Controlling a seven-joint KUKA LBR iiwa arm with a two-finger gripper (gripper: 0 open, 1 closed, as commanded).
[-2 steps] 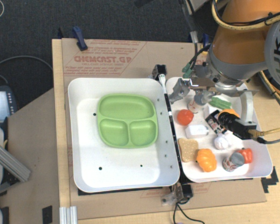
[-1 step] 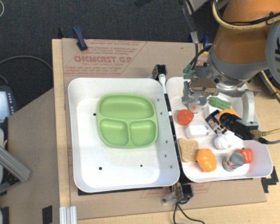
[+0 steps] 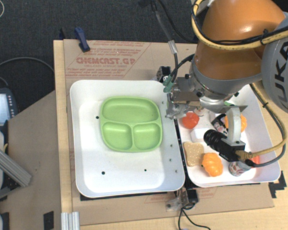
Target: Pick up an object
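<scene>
Hanging over the seam between the two white bins, the gripper [image 3: 176,104] sits low under the grey wrist, and the wrist hides it too much to tell whether it is clenched or released; nothing can be seen held in it. Just beside it, at 4 o'clock, a red round object [image 3: 190,120] lies in the right bin [image 3: 266,128] near that bin's left wall. Further out at 5 o'clock lie a tan bread-like slice [image 3: 193,153] and an orange gourd-shaped toy [image 3: 211,163], close together by the near rim. At 9 o'clock from the gripper, the left bin [image 3: 86,143] holds a green divided plate [image 3: 132,123], with bare white floor around it, widest toward the near edge. The arm's orange band [image 3: 235,23] bulks over the right bin's far half, and part of the maker's name, "UKA", reads on the grey casing [image 3: 283,71] at 3 o'clock. Beyond the bins at 11 o'clock, the cardboard sheet [image 3: 105,56] carries red print reading "CHEMCAST GP"; the smaller lines are too fine to read. A blue clip [image 3: 81,39] pins its far edge.
</scene>
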